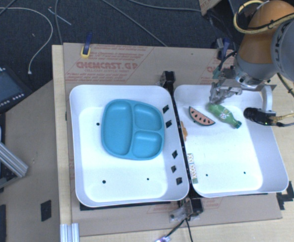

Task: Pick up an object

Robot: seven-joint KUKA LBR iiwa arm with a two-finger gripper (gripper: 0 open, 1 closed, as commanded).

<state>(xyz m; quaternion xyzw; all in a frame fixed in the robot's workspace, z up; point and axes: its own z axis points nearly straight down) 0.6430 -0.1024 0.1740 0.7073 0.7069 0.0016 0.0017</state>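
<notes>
Bottle (224, 114) first: it is small, green and lies on its side in the far part of the right bin (237, 178), neck end towards my pincer (218, 99) and base pointing to the bin's right wall. My pincer hangs right over the neck end, touching it or nearly so; from this angle I cannot tell how wide it stands, nor whether it has anything between its tips. I judge the bottle light, hard and smooth, a toy of plastic, so it may roll or squirt out if I pinch across the round body off-centre. Better to close across the middle of the body, square to its long axis. Just beside it to the left lies a watermelon slice (202, 116), flat and thin, light too, harder to get under; the two are near enough that I could nudge the slice. The left bin (86, 150) holds a blue divided plate (133, 129), broad and shallow, awkward for me to take. Printed in red on the board (112, 62) beyond the bins I read something like "CHEMCAST GP"; the smaller lines are too blurred.
</notes>
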